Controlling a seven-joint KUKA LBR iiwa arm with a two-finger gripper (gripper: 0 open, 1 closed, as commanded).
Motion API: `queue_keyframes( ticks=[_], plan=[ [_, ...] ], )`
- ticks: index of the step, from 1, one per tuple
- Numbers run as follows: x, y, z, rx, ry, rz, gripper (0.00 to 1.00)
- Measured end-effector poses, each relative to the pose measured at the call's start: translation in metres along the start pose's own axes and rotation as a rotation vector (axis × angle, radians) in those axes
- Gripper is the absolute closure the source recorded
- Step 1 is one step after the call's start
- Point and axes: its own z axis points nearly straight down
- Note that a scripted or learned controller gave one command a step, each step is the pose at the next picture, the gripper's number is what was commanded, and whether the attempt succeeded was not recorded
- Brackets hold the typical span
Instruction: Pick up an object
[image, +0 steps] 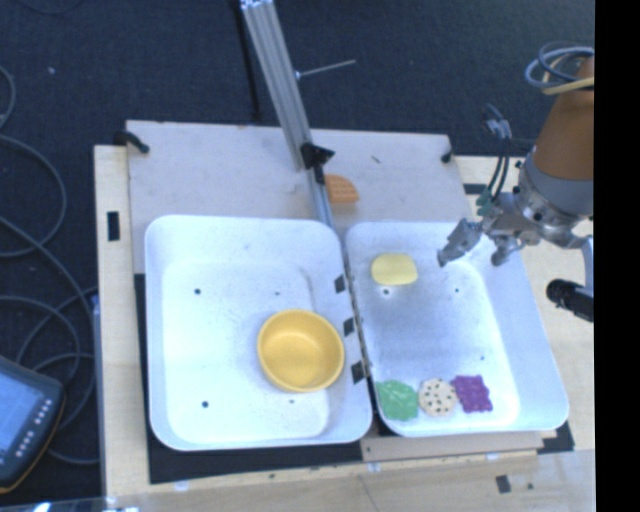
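Hovering over the right bin (520, 330), the gripper (478, 248) looks perhaps empty.

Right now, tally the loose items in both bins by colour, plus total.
Yellow: 2, the round yellow plastic bowl and the flat pale yellow piece
Green: 1, the green lumpy piece
Beige: 1, the round beige speckled cookie
Purple: 1, the purple knobbly piece
Total: 5

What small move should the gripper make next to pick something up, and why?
Probably shift toward the view's left and descend over the yellow piece. The gripper hangs above the right bin's far edge with nothing between its fingers, and that piece lies nearest and apart from the other things. The green, cookie-like and purple pieces sit crowded at the near wall.
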Motion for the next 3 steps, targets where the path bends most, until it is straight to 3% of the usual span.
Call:
queue_keyframes(
  ticks=[1, 3],
  plan=[
    [0.0, 0.0, 0.0, 0.0, 0.0, 0.0, 0.0],
    [-0.014, -0.007, 0.105, 0.005, -0.001, 0.004, 0.0]
  ],
)
